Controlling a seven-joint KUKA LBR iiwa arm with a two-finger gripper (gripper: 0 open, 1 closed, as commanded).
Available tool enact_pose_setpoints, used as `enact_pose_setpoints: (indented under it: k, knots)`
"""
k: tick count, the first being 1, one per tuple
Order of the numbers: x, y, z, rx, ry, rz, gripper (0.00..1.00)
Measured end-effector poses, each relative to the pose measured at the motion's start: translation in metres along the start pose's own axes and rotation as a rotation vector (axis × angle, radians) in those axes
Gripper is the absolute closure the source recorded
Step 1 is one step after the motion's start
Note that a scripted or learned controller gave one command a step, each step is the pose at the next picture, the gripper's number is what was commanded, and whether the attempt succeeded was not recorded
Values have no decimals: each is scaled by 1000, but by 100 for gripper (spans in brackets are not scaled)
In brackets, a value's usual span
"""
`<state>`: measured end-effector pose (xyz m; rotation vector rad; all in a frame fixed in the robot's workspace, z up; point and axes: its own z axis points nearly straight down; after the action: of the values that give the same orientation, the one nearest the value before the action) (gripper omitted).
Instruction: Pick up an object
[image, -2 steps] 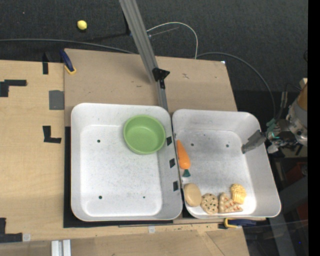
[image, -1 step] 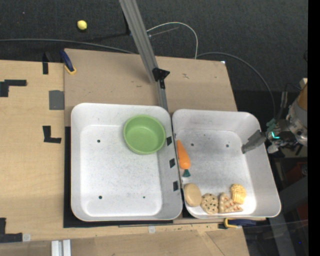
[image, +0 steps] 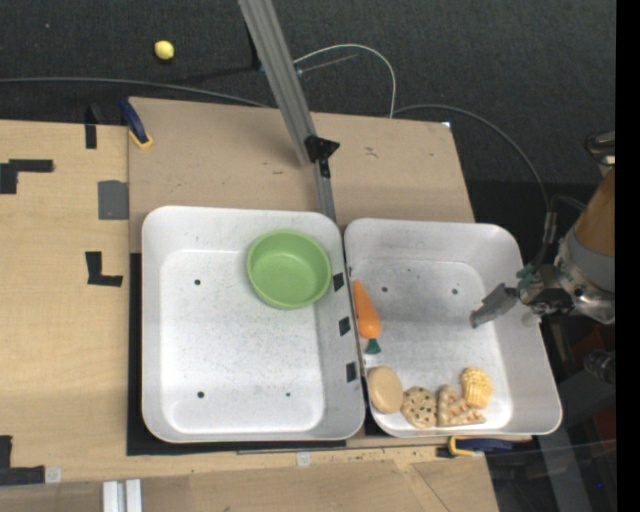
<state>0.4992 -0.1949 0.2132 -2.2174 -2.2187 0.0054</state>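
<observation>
The objects to pick lie in the right bin (image: 500, 250). A toy carrot (image: 367, 311) lies along its left wall, and along its near edge there is a row – a beige bread roll (image: 384, 389), a chocolate-chip cookie (image: 419, 406), a striped wafer-like piece (image: 452, 408) and a yellow corn piece (image: 476, 386). The end effector (image: 492, 305) is over the right part of this bin, apart from all of them; whether its fingers are open I cannot tell. The left bin (image: 170, 330) holds a green bowl (image: 288, 268) in its far right corner. Both bins stand on the table (image: 220, 150).
</observation>
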Motion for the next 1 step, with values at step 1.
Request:
enact_pose_setpoints:
  k: [1]
  knots:
    - [-3,-4,64,3,1,0,0]
